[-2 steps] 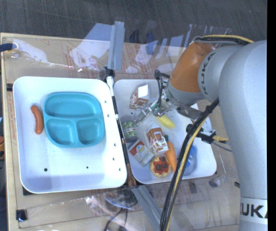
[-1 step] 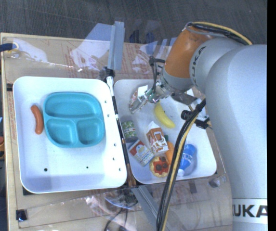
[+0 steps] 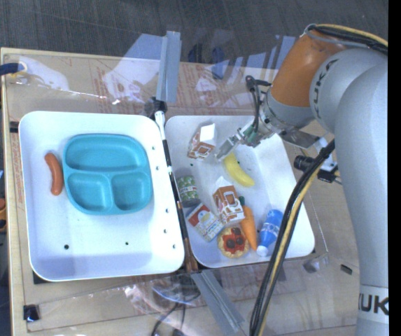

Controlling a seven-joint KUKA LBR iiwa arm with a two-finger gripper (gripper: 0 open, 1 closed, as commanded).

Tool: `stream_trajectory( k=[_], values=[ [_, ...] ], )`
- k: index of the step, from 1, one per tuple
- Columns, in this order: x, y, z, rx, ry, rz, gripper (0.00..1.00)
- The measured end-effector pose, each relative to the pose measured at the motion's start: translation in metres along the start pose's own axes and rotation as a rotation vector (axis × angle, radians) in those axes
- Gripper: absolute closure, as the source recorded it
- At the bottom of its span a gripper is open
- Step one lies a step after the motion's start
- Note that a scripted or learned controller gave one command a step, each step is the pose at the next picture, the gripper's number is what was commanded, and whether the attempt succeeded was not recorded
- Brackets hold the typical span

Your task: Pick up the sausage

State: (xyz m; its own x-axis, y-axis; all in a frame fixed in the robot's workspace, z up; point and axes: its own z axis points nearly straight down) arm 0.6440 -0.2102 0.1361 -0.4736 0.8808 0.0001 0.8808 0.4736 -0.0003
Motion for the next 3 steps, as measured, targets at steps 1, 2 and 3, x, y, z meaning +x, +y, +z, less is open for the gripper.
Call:
stream_trajectory(
  k=[1,2,3],
  values=[
    [0.041,0.037,0.045,0.002,0.003,-0.073,0.00],
    [0.060,0.046,0.046,0.004,0.003,-0.062,0.00],
    [-0.002,0.003,0.044,0.000,-0.001,-0.093,0.00]
  ],
)
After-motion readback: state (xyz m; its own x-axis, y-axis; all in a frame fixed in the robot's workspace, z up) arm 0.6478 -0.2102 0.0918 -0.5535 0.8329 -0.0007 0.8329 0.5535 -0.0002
